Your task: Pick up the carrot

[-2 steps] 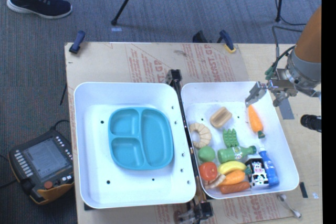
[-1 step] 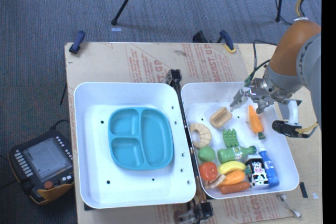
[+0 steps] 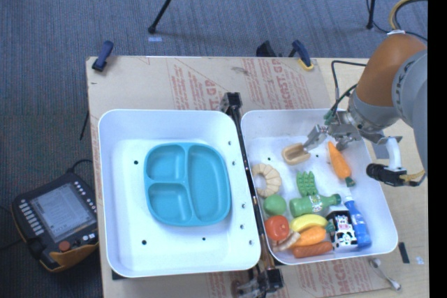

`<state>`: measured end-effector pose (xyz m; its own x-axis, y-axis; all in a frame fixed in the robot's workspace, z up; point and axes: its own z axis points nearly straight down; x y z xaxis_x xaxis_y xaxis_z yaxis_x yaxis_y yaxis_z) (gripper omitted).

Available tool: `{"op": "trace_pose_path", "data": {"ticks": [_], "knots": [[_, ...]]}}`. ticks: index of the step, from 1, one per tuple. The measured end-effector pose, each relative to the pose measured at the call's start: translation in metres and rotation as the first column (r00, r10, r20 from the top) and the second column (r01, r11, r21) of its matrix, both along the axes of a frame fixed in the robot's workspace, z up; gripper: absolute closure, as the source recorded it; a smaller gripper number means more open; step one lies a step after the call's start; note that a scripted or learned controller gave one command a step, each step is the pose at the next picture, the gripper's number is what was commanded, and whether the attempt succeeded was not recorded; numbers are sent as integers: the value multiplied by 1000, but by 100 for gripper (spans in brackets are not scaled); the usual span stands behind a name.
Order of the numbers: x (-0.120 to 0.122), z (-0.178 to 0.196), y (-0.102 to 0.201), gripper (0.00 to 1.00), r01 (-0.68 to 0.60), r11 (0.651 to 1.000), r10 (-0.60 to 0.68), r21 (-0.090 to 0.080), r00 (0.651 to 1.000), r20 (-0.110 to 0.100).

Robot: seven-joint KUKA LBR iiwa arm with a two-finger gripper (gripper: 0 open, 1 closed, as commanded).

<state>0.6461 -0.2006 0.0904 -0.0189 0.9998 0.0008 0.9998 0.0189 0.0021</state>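
Camera view: carrot [image 3: 339, 162] in right bin [image 3: 253, 123], beside end effector [image 3: 323, 134]; its grip state unclear.

One worktop [image 3: 181, 80] carries two shallow white bins: a left bin [image 3: 112, 150] and a right bin [image 3: 380, 209].

The left bin holds one item, a turquoise plate [image 3: 187, 183] with three compartments.

The right bin holds a mixed pile of toy food:
- two carrots, one [image 3: 339, 162] near the bin's right edge and one [image 3: 312, 236] by its front edge
- one tan scoop-shaped piece [image 3: 295, 153]
- one ring-shaped pastry [image 3: 267, 180]
- one green studded block [image 3: 305, 183]
- one green bottle [image 3: 314, 204]
- one green round fruit [image 3: 275, 205]
- one tomato [image 3: 277, 227]
- one banana [image 3: 309, 222]
- one sausage [image 3: 313, 250]
- one black-and-white carton [image 3: 341, 230]
- one blue tube [image 3: 357, 225]

Three blue clamps grip the worktop's far edge.
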Motion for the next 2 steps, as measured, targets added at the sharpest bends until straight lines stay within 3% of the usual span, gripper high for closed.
{"op": "trace_pose_path", "data": {"ticks": [1,2], "knots": [[0,9,1,100,-2,1000,2,2,1000,-2],[-2,107,42,100,285,958,-285,-1,958,-6]]}}
